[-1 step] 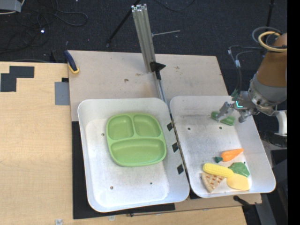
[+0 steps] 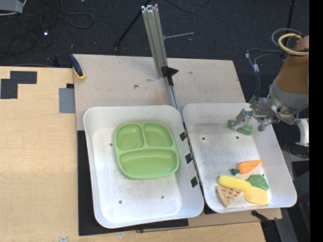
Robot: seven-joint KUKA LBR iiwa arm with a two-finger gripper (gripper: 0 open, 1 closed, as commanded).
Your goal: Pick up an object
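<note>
The arm comes in from three o'clock, its tool low over the upper part of the right bin, and its fingers stand apart around a small green piece lying on the bin floor; whether they touch it cannot be told. Toward five o'clock in the same bin lies a cluster: an orange carrot, a yellow corn cob, a green leafy item, a yellow piece and a tan wedge. The left bin on the worktop carries a green divided plate near its centre.
</note>
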